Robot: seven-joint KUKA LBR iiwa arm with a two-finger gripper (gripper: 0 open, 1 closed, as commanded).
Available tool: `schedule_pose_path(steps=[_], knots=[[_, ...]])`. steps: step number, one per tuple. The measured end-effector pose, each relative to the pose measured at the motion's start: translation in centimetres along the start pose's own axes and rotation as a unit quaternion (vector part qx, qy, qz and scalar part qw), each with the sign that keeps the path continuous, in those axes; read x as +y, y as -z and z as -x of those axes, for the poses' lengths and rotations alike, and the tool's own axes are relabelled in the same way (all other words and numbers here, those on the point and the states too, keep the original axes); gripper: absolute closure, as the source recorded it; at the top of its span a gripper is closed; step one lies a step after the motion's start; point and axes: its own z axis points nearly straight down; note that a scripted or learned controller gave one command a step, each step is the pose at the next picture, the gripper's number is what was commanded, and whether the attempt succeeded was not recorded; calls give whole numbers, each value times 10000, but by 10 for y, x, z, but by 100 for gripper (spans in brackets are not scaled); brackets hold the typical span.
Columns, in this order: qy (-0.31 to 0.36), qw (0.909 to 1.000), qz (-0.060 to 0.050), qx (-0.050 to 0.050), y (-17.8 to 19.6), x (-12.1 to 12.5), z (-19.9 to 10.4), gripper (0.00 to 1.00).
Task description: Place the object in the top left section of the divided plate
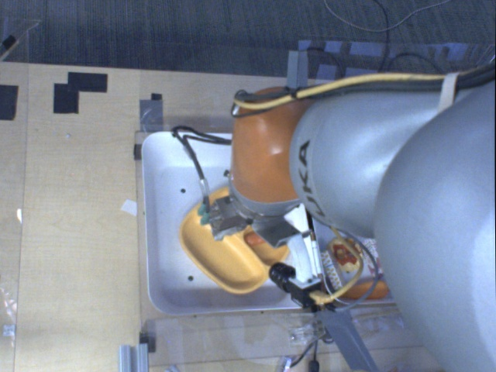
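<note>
I'm looking down on a robotics lab here: the grey arm [403, 177] over a white bin [163, 208] on a pale wooden bench [70, 231], loose cables [372, 10] across blue-grey carpet [155, 14].

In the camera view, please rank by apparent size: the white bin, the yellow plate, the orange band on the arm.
1. white bin
2. and 3. orange band and yellow plate: unsure. The band sits nearer the camera, and the arm hides part of the plate.
</note>
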Motion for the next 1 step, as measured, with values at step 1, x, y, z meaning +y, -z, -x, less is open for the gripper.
schedule_pose_path(steps=[1], knots=[[-530,9986,0,-3,22,56,22,100]])
